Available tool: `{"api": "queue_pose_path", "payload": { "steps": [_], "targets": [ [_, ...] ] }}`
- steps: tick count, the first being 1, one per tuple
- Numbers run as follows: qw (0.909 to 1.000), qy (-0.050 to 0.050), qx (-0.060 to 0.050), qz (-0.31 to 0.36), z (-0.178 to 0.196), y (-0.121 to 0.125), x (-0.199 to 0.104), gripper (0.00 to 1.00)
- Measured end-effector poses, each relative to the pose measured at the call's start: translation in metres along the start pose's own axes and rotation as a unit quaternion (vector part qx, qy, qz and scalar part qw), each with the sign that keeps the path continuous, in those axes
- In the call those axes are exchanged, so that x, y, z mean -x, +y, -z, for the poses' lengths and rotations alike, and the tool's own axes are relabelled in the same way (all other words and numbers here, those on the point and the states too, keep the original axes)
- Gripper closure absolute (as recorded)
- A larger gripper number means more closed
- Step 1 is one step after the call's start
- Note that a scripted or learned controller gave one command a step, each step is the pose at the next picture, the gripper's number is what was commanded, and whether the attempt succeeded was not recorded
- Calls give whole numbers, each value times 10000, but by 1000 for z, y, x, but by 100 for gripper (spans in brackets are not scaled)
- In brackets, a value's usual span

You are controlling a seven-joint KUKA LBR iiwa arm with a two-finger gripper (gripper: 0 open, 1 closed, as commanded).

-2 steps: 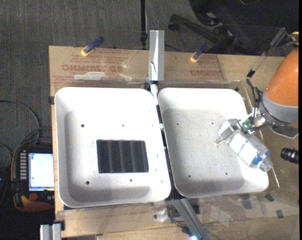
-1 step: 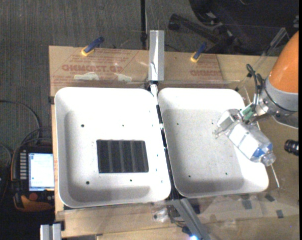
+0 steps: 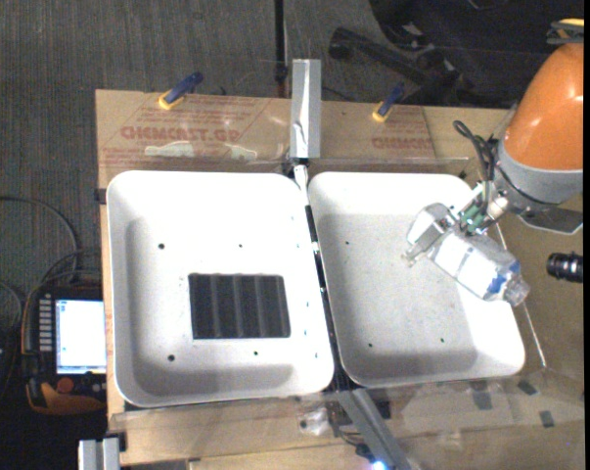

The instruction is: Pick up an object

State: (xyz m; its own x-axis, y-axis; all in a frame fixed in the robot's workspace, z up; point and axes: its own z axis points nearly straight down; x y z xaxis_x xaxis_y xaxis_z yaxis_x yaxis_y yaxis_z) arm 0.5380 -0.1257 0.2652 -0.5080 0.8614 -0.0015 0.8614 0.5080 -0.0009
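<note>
A clear plastic bottle [image 3: 478, 267] with a blue label lies tilted at the right side of the right bin [image 3: 392, 360], its cap end reaching the bin's right rim. My gripper [image 3: 424, 233] is over the upper right part of that bin, right beside the bottle's upper left end. The view does not settle whether it touches or holds the bottle. A dark grey ridged rectangular block [image 3: 239, 305] lies flat in the middle of the left bin [image 3: 148, 213].
The arm's orange band [image 3: 551, 96] and grey wrist hang over the right bin's far right corner. A metal post [image 3: 305, 106] stands behind the seam between the bins. A handheld controller [image 3: 69, 346] lies left of the bench.
</note>
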Motion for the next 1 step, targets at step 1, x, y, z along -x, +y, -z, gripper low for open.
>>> {"api": "queue_pose_path", "payload": {
  "steps": [1],
  "targets": [
    [9957,-2,6,-925,28,-6,-7,0]
  ]
}}
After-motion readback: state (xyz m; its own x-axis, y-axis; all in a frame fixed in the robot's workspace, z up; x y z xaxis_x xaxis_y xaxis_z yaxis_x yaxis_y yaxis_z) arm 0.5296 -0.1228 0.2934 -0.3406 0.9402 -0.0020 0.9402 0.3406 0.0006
